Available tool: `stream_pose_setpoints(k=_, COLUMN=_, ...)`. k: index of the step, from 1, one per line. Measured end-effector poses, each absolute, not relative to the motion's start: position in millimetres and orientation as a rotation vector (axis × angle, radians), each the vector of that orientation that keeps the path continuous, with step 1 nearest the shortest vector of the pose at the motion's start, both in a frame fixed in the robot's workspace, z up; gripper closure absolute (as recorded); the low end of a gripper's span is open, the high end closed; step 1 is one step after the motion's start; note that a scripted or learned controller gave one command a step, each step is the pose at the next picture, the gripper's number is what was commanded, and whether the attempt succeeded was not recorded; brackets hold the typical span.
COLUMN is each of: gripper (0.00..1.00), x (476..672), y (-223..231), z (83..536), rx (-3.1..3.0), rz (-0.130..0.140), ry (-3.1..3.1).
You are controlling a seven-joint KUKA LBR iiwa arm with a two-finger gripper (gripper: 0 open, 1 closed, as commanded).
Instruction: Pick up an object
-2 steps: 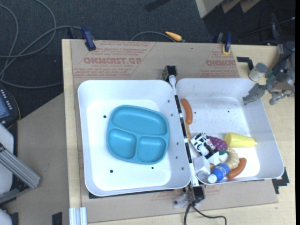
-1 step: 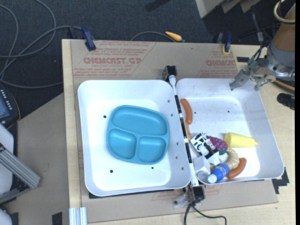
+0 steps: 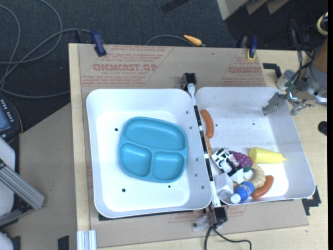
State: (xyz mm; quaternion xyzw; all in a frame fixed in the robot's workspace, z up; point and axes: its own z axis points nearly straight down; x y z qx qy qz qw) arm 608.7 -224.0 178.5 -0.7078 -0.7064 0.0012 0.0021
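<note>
Hovering at the right bin's far right corner, toys waiting toward the near side.

My gripper (image 3: pixel 283 100) hangs over the right bin (image 3: pixel 244 108), fingers spread and gripping nothing. The pile sits well apart from me, down toward the near edge and a little left: yellow corn (image 3: pixel 266 155) nearest, its long axis running left to right with the tip pointing right, then the purple grapes (image 3: pixel 241 159) and the cow-print toy (image 3: pixel 222 159) beyond it. An orange hot dog (image 3: pixel 207 124) lies along the divider, lengthwise. I'd say corn first, closing across its narrow width.
</note>
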Motion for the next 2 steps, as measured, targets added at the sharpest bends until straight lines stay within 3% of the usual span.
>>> stream_pose_setpoints(k=1, gripper=0.0, x=515.4, y=-176.2, z=101.7, rx=-2.212, rz=0.009, ry=-2.209)
stream_pose_setpoints(k=2, gripper=1.0, x=521.6, y=-179.2, z=117.1, rx=-2.225, rz=-0.002, ry=-2.222)
